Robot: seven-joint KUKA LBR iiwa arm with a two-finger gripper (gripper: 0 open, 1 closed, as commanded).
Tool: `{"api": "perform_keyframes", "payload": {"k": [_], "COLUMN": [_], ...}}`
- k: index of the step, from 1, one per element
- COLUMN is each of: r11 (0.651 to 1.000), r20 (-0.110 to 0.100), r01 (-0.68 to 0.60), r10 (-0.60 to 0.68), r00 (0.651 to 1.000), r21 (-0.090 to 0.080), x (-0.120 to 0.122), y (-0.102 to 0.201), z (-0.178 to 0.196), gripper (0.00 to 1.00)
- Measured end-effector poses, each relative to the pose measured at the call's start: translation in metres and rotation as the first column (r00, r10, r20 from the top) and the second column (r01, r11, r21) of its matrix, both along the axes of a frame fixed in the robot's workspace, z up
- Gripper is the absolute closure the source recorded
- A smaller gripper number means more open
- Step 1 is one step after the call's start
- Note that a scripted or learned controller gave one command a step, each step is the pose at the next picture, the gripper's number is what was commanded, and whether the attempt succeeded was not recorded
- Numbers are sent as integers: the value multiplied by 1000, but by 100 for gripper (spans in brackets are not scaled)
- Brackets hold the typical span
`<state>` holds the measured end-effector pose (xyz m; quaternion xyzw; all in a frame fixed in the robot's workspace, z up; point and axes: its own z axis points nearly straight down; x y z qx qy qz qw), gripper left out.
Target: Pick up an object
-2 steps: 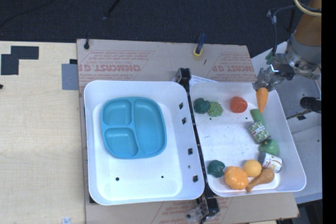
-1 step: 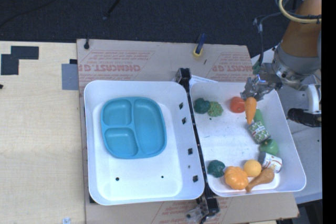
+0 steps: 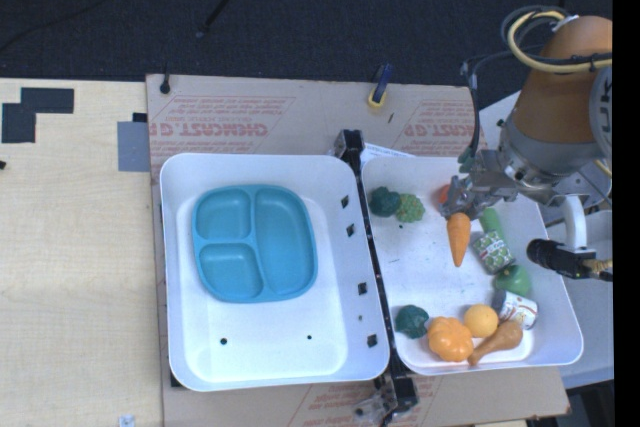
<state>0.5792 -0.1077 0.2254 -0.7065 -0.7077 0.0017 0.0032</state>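
Camera view showed one blue plate [image 3: 254,243] in the left bin [image 3: 180,335]; the gripper [image 3: 462,205] hovered over one carrot [image 3: 458,237], grip state unclear.

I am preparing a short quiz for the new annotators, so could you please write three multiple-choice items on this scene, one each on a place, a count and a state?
1. Where does the blue divided plate lie?
A. In the left bin
B. In the right bin
C. On the cardboard

2. How many compartments does that plate have?
A. Two
B. Three
C. Five

3. How does the carrot lie?
A. Tip pointing at the camera view's bottom
B. Standing upright on its tip
C. Resting on the plate

Key: 1 A, the plate sits on the left bin floor. 2 B, two cells above, one below. 3 A, it lies flat in the right bin just under the gripper.
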Motion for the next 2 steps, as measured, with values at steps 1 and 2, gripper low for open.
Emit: {"api": "perform_keyframes", "payload": {"k": [1, 2], "r11": [1000, 1000], "r20": [1, 0], "r01": [-1, 0], "r10": [1, 0], "r00": [1000, 1000], "r21": [0, 0], "x": [-27, -44], "y": [38, 69], "z": [8, -7], "gripper": [100, 100]}}
